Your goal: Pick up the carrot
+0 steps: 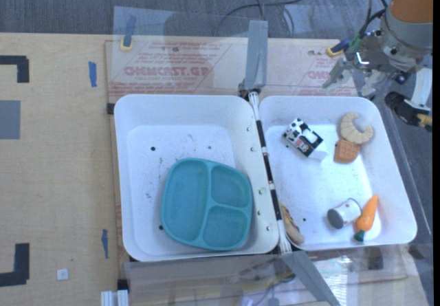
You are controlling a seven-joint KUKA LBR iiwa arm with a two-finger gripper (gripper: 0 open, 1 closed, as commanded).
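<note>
Clear plastic sheet [172, 64] behind the two white bins: faint reddish print, mirrored, roughly "CHEMCAST GP", letters uncertain.
Same sheet, right part [317, 71]: more reddish print, too faint to read.

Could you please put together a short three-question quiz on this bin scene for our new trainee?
1. True or false: the carrot lies in the same bin as the teal divided tray.
2. Which thing lies right beside the carrot? A) the black-and-white toy B) the small grey-and-white can C) the croissant
3. Fill in: the gripper hangs above the bench past the ____ bin's far edge.

Key
1. False: the carrot is in the right bin, at its near right corner; the tray is in the left bin.
2. B.
3. Right.
</note>
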